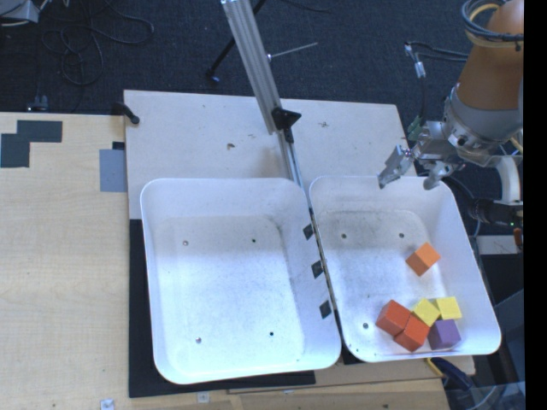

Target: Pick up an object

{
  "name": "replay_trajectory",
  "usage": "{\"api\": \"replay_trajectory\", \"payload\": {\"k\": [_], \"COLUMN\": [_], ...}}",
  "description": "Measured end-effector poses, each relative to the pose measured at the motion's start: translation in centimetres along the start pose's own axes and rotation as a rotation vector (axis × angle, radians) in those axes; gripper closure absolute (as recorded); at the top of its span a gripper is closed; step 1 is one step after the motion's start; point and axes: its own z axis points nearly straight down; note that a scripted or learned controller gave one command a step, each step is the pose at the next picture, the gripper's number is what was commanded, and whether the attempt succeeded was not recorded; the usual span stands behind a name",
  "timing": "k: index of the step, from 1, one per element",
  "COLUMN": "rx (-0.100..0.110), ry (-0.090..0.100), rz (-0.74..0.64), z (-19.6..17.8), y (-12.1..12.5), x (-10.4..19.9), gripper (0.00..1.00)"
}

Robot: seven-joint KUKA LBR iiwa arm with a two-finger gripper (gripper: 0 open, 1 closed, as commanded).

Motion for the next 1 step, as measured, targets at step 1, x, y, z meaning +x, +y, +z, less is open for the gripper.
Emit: {"api": "replay_trajectory", "payload": {"k": [1], "rx": [0.011], "ry": [0.002], "rz": [0.006], "z": [11.87], "y": [-7.72], "x": [-4.15], "gripper": [0.0]}}
